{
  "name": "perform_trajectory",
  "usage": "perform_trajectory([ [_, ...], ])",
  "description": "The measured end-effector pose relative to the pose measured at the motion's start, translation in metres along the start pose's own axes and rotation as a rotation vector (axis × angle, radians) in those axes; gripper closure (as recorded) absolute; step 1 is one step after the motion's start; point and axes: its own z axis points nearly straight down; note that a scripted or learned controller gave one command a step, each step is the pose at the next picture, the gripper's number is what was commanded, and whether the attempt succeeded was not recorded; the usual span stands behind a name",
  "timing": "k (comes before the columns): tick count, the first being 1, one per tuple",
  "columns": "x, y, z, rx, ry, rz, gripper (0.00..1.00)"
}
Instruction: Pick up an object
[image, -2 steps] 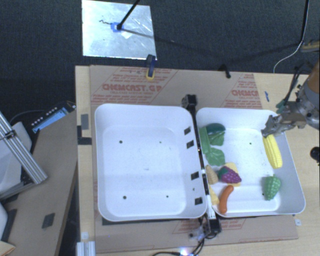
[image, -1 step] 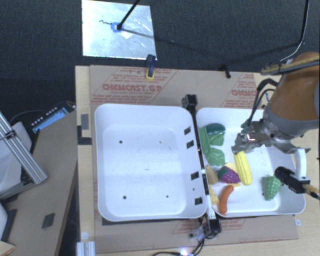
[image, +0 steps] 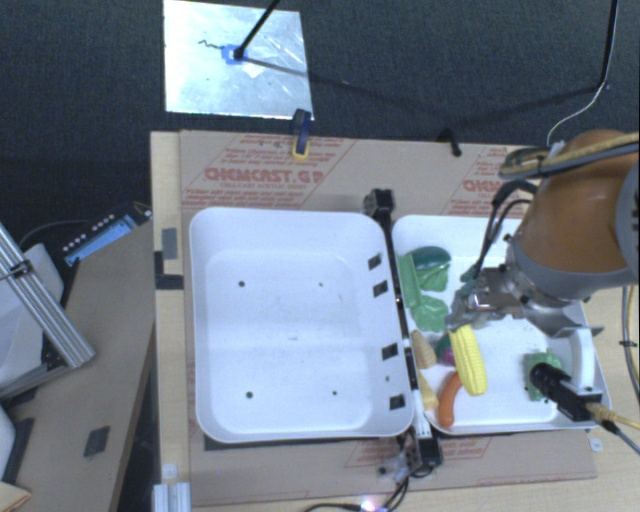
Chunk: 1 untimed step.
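I see the gripper (image: 470, 308) low in the right bin (image: 500, 420), just above the yellow corn cob (image: 468, 362), though I cannot tell how its fingers stand. The cob lies beside an orange carrot (image: 449, 400), below the green pieces (image: 425, 290). I'd centre over the cob's middle and descend straight, avoiding the carrot.

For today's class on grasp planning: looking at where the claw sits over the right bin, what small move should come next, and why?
Probably a short straight descent. The claw hangs just above the upper end of the yellow corn cob, near the green pieces in the right bin. Nothing shows between its fingers, so no object is held yet.
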Motion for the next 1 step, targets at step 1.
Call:
perform_trajectory([
  [1, 0.0359, 0.1059, -0.0423, -0.015, -0.003, -0.002, 1.0],
])
